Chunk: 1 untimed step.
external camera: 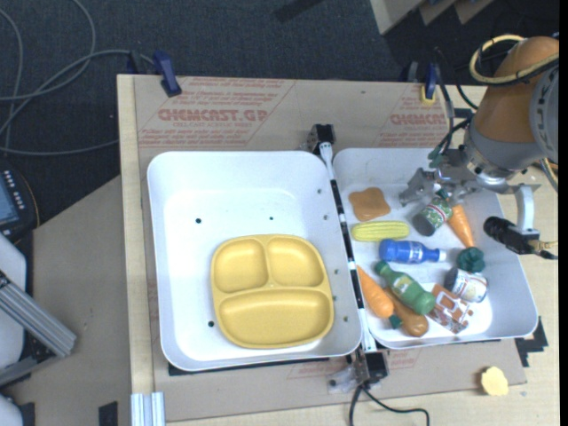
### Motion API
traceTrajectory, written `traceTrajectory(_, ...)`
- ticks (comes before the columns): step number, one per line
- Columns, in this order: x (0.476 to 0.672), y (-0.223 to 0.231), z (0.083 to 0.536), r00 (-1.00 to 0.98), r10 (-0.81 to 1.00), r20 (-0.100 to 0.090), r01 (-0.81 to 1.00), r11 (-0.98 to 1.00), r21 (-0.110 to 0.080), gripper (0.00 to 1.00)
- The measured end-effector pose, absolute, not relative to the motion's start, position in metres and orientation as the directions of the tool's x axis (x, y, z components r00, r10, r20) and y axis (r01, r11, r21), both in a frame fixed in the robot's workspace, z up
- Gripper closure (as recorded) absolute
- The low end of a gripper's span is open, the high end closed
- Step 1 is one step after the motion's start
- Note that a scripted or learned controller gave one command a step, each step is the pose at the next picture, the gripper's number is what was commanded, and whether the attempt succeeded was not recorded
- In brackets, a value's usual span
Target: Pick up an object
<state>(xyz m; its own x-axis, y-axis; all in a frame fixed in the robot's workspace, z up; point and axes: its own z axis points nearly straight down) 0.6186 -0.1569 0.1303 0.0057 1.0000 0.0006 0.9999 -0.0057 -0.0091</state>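
Brown board (222,114) under the bins reads "CHEMCAST GP".

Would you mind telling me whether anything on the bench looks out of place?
One small yellow piece lies on the cardboard by the bench's near right corner, outside both bins. The other toy foods sit inside the right bin, and the yellow divided plate lies flat in the left bin.

yellow tray (271,291), white bins (177,238), blue bottle (410,253), orange carrot (460,224)
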Motion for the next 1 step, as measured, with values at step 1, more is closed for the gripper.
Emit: traceTrajectory(1,0.6046,-0.1990,0.0966,-0.006,1.000,0.006,1.000,0.006,0.006,0.00)
